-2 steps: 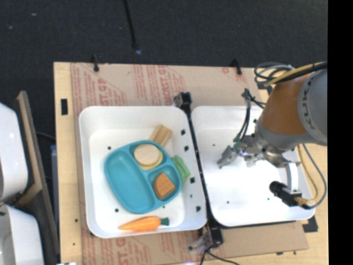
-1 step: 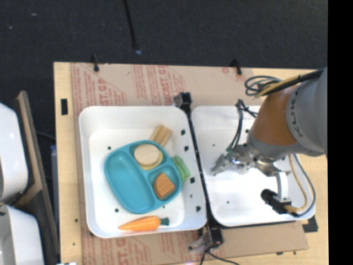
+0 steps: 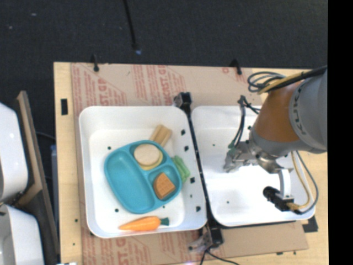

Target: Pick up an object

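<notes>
The pincer [image 3: 233,163] hangs low over the right bin [image 3: 242,214]; whether it is parted or closed cannot be made out.

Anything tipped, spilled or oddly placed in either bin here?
Nothing spilled or damaged. The blue tray sits askew in the left bin, with a carrot loose beside it. The gripper is over the right bin, away from every object.
</notes>
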Available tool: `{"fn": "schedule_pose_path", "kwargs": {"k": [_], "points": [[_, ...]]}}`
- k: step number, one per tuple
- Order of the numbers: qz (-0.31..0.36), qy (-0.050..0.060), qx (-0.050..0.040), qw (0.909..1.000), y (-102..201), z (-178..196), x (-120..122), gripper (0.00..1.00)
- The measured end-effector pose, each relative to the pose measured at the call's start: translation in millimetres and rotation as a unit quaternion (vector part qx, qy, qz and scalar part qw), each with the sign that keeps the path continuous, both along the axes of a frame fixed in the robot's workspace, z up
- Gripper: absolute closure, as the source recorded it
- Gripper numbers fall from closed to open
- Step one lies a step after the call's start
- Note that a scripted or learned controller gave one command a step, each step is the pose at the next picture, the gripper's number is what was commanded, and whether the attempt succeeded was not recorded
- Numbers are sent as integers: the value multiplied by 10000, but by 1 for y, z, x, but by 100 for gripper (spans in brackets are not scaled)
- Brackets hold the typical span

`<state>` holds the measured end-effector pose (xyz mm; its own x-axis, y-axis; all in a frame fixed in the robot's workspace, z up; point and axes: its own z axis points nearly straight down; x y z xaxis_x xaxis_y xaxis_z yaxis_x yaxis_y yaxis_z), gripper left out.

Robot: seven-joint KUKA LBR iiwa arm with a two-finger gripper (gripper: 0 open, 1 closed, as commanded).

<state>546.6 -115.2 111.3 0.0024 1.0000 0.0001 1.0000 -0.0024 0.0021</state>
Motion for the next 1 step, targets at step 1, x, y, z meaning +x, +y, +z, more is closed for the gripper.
{"fn": "schedule_pose_path", "kwargs": {"k": [1], "points": [[11, -21, -5, 10000, 0, 61, 8, 100]]}}
